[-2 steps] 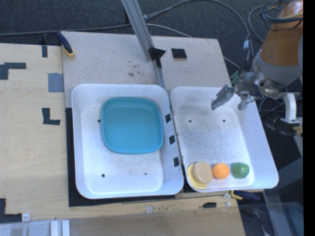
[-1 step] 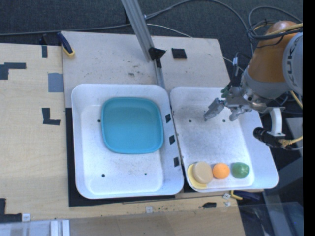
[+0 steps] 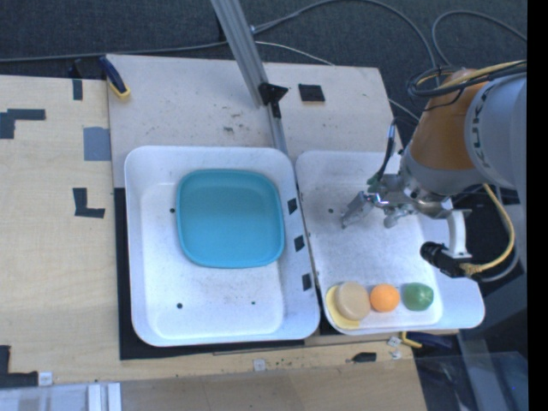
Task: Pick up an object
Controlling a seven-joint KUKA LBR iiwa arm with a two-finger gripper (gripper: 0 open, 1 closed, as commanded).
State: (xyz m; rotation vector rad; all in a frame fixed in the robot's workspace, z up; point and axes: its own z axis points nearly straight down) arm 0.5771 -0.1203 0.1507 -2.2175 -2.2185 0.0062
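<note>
Gripper (image 3: pixel 370 215) above right bin (image 3: pixel 342 255) holding three balls (image 3: pixel 384 298).

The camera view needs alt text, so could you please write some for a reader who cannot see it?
A grey and orange robot arm reaches from the right, its gripper open above the bare floor of the right bin. Along that bin's near edge sit a tan bun, an orange ball and a green ball. The left bin holds a blue plate.

The arm (image 3: pixel 479 135) hides the right bin's (image 3: pixel 342 247) far right corner and runs off the right edge.
</note>
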